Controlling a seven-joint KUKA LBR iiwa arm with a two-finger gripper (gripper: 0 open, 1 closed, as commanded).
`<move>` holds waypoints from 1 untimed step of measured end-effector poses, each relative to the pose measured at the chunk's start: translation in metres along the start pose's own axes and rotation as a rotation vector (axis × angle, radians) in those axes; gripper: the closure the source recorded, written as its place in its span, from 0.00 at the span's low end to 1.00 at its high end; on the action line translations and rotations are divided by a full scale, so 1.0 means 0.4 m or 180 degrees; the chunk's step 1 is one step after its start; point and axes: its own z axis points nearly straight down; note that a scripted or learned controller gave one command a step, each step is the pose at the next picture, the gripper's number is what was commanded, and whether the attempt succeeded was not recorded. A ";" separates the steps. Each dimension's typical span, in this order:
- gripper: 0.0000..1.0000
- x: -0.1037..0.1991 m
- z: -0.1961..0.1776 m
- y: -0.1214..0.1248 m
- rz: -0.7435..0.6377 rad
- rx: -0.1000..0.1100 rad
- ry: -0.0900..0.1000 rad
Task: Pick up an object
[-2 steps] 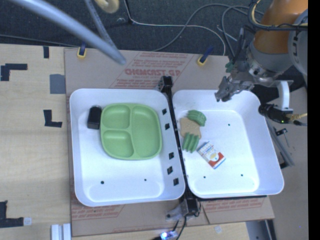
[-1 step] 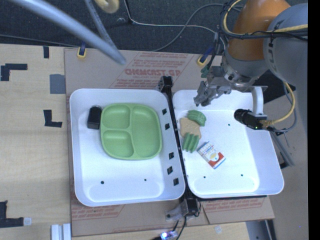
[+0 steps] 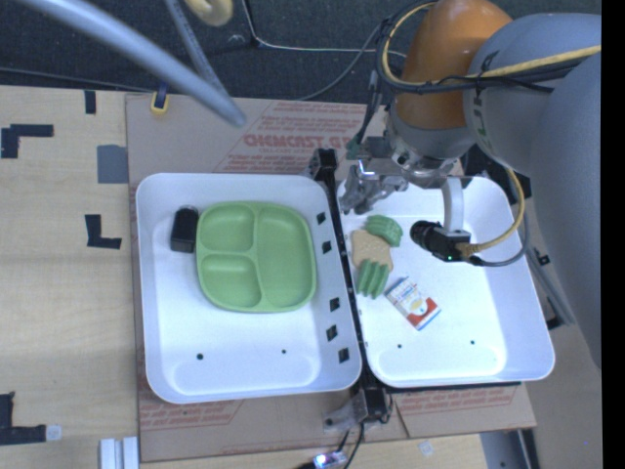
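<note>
Open floor [image 3: 469, 311] right of small box [image 3: 412, 303]

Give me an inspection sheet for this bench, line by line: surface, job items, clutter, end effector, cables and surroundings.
Surface: two white bins; left bin, right bin, on cardboard.
Job items: right bin holds green toy pieces, a tan piece between them, and a small carton.
Clutter: left bin holds a green divided plate and a black block at its left edge.
End effector: over the right bin's far-left corner; finger state unclear.
Cables: yellow-black cable looping beside the wrist.
Surroundings: wooden bench.
</note>
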 end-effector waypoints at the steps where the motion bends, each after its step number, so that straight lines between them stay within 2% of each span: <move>1: 1.00 0.147 -0.001 -0.021 -0.0004 -0.0003 0.0001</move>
